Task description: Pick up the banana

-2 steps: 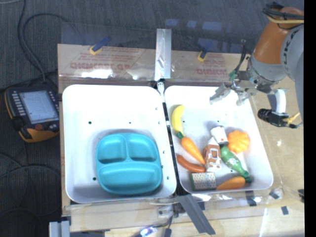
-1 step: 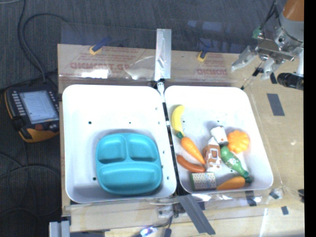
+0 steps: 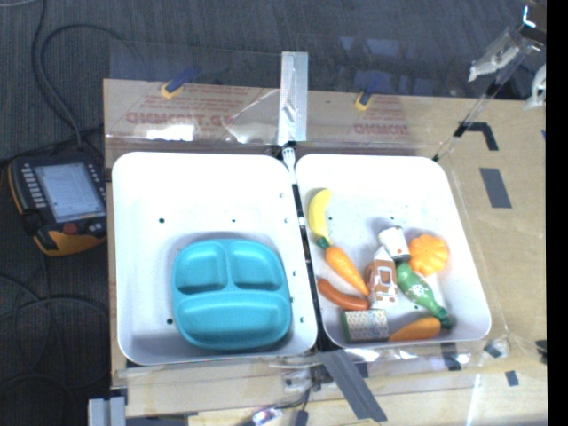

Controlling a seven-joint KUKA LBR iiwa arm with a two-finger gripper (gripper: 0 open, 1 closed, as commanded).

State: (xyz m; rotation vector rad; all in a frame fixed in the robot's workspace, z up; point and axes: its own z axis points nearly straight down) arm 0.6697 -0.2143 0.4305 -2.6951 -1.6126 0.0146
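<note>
Red mirrored lettering on the clear sheet (image 3: 169, 114) behind the bins, too blurred to read

Blue divided tray (image 3: 232, 294) in left bin (image 3: 142, 202); carrots, pumpkin (image 3: 428, 254), green bottle (image 3: 421, 292) in right bin (image 3: 444, 193).

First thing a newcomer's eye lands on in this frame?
Probably the big turquoise plastic divided tray, alone in the left white bin. Next, the jumble of toy food in the right white bin: the yellow banana lies along its left wall, just above an orange carrot, with an orange pumpkin and a green bottle further right.
</note>
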